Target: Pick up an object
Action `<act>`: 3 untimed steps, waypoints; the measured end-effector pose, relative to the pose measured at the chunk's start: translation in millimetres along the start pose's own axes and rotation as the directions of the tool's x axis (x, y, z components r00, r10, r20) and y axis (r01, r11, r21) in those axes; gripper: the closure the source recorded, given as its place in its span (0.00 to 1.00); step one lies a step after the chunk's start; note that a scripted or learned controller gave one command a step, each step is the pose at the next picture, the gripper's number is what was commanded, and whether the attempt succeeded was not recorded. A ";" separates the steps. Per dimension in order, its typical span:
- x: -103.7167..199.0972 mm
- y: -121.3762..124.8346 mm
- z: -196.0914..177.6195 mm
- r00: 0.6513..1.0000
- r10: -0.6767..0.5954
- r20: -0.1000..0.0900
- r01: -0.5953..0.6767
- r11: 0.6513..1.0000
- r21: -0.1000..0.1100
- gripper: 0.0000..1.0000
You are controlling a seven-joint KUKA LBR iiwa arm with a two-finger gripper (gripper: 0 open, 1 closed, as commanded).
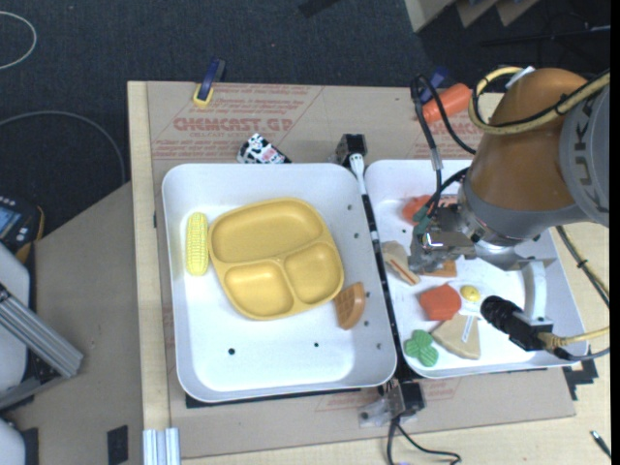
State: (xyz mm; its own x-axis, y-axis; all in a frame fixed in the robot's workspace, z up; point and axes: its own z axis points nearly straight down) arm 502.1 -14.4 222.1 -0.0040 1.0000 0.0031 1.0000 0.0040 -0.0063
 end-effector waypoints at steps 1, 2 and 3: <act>17.0 -12.4 -0.4 1.000 0.002 0.001 -0.002 1.000 -0.002 1.00; 31.5 -0.2 -8.1 1.000 0.001 0.003 -0.001 1.000 -0.009 1.00; 18.3 -15.1 1.5 1.000 0.006 0.002 -0.006 1.000 -0.002 1.00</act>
